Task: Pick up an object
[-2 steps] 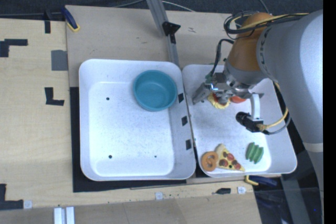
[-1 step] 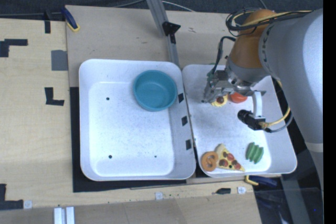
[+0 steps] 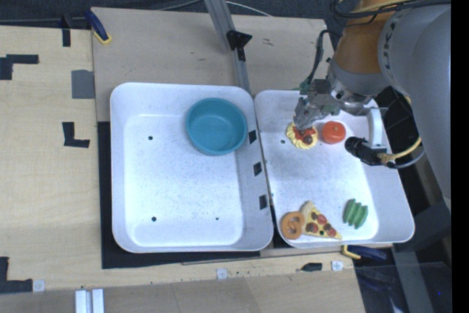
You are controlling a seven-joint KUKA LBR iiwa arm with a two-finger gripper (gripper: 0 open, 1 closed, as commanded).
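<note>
In the right bin (image 3: 333,179), the pincer (image 3: 305,127) hangs low over a small yellow-and-red toy (image 3: 302,137), just beside a red tomato (image 3: 334,132); whether it grips anything, I cannot tell. A blue bowl (image 3: 215,126) sits in the left bin (image 3: 176,209).

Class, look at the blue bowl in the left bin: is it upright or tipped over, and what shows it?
Upright. The blue bowl shows its full round rim and inner floor facing up, resting in the left bin.
</note>
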